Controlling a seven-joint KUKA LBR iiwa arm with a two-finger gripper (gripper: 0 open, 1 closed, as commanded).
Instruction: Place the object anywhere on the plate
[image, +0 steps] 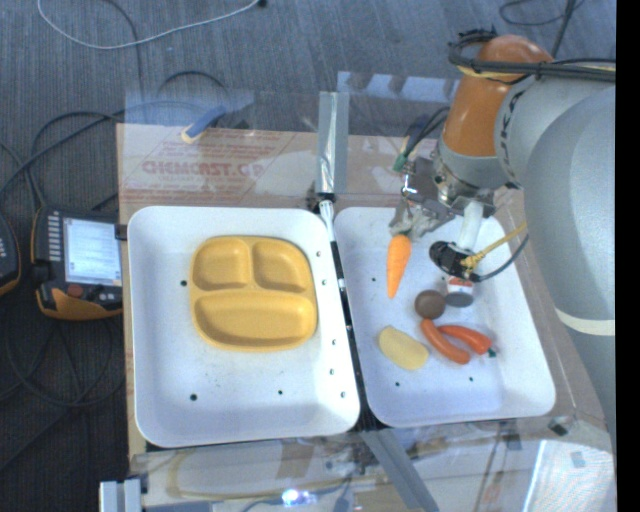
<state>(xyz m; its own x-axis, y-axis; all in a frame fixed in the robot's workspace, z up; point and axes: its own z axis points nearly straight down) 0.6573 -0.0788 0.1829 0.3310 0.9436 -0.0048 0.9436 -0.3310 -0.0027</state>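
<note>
I log: gripper (412, 222) at right bin's (520, 395) twelve o'clock, fingers clamped on carrot (398, 266) top. Yellow plate (254, 291) in left bin (160, 400). Potato (402, 348), peppers (456, 341) at six o'clock.

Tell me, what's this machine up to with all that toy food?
A grey robot arm with an orange band reaches into the right white bin, its pincer right at the top of an orange toy carrot. A pale yellow potato-shaped piece, a brown round piece and two red-orange chili-like pieces lie nearby. The yellow divided plate waits in the left white bin with nothing on it yet.
</note>
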